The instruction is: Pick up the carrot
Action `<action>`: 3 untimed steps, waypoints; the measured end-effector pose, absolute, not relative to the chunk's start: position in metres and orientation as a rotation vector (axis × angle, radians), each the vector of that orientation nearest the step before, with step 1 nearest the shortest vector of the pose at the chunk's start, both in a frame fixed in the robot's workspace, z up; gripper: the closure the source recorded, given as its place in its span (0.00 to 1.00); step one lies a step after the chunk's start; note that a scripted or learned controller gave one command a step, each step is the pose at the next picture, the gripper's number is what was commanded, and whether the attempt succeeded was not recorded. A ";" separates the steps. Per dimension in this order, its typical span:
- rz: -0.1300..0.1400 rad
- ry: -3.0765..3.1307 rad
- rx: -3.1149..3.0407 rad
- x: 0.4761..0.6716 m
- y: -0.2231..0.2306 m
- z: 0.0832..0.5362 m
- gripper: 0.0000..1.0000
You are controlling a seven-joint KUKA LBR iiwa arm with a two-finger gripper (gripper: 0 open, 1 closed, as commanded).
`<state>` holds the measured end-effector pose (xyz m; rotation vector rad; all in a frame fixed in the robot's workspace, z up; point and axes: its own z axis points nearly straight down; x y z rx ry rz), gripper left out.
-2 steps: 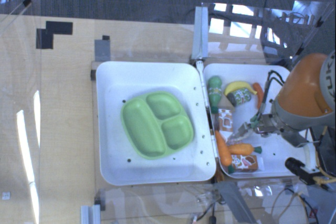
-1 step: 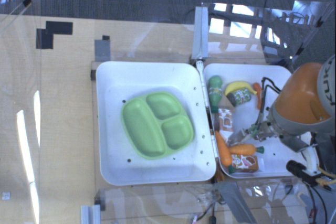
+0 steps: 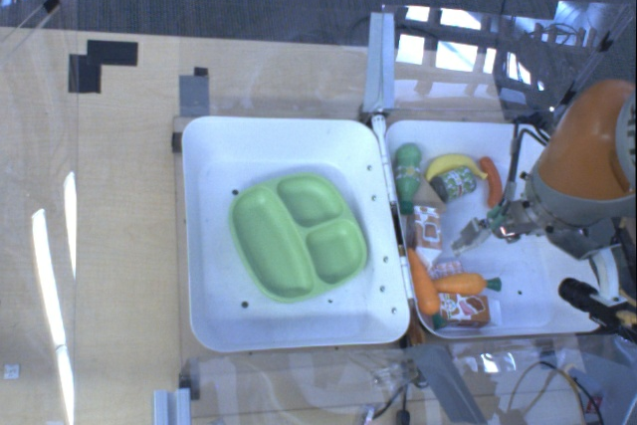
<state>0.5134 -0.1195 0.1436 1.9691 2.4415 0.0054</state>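
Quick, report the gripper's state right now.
Gripper: over the right bin, above the carrots; open or shut cannot be told, nothing seen held.

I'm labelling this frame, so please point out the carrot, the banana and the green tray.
carrot (image 3: pixel 466 284): camera view, mid-body.
banana (image 3: pixel 454 162): camera view, top of curve.
green tray (image 3: pixel 261 244): camera view, large compartment.

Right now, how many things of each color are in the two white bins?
Green: 2, the divided plate and the green bottle
Orange: 3, the carrot, a second carrot, a small orange piece
Yellow: 1, the banana
Printed packets and can: 3
Total: 9
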 end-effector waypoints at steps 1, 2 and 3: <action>0.023 2.681 1.597 0.496 -0.125 0.094 0.00; 0.008 2.843 1.291 0.492 -0.130 0.109 0.00; 0.018 2.971 0.871 0.503 -0.149 0.100 0.00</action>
